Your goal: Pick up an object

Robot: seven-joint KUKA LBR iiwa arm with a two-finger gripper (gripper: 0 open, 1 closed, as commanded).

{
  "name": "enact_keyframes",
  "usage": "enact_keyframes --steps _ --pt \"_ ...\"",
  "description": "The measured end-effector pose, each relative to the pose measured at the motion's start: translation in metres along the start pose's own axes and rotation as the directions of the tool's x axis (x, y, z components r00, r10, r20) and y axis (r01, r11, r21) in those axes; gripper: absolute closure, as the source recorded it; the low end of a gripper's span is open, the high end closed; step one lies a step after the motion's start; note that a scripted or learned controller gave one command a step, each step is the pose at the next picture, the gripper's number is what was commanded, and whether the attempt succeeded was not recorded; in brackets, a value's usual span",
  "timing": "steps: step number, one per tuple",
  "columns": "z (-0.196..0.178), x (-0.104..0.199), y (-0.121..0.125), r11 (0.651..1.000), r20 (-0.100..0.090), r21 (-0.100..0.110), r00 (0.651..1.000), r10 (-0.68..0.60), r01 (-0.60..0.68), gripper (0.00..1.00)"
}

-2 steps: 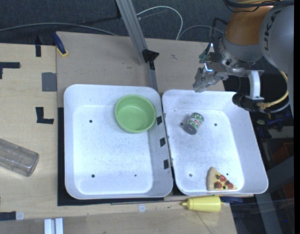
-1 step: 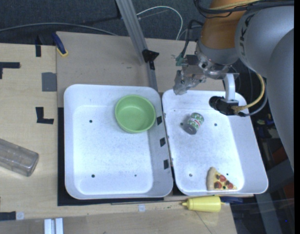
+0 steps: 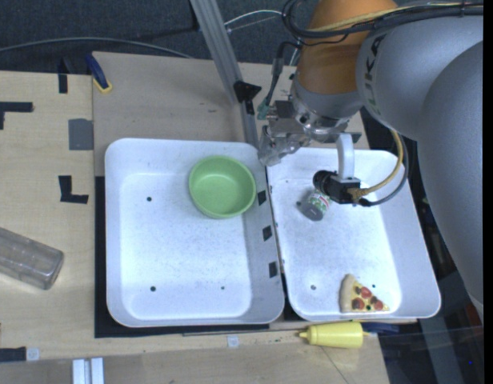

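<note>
- Bench (image 3: 166, 94) of pale wood is seen from above, with two white bins set on it side by side.
- The left bin (image 3: 150, 294) is taken as the landmark here; a green bowl (image 3: 222, 186) rests inside it, in its far right part, close to the wall shared with the right bin (image 3: 406, 294).
- The arm (image 3: 422, 62), grey with an orange band (image 3: 342, 34), is stretched in from beyond the right bin and is hung over the far end of the seam between the two bins.
- The gripper (image 3: 277, 146) is seen just past the bowl, above the far right corner of the left bin; whether it is wide or narrow cannot be told, since it is blurred and partly masked by the wrist.
- Nothing is seen held in it.
- A small grey-green can (image 3: 314, 207) is laid on its side in the right bin, just beyond the seam from the bowl, with a black part of the wrist fittings close above it.
- A pizza slice (image 3: 357, 293) is laid in the near part of the right bin, well apart from the left bin.
- A yellow bottle (image 3: 336, 335) is laid on the bench off the near right corner of the left bin, just outside the right bin's near rim.
- A clear plastic container (image 3: 22, 256) is laid on the bench to the left of the left bin.
</note>
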State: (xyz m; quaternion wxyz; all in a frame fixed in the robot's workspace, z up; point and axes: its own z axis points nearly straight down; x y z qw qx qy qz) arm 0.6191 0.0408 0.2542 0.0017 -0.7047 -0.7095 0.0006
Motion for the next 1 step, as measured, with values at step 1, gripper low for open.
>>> enact_keyframes --steps 1 --pt "-0.0018 0.0564 -0.0068 1.000 0.000 -0.002 1.000 -0.001 0.001 1.00"
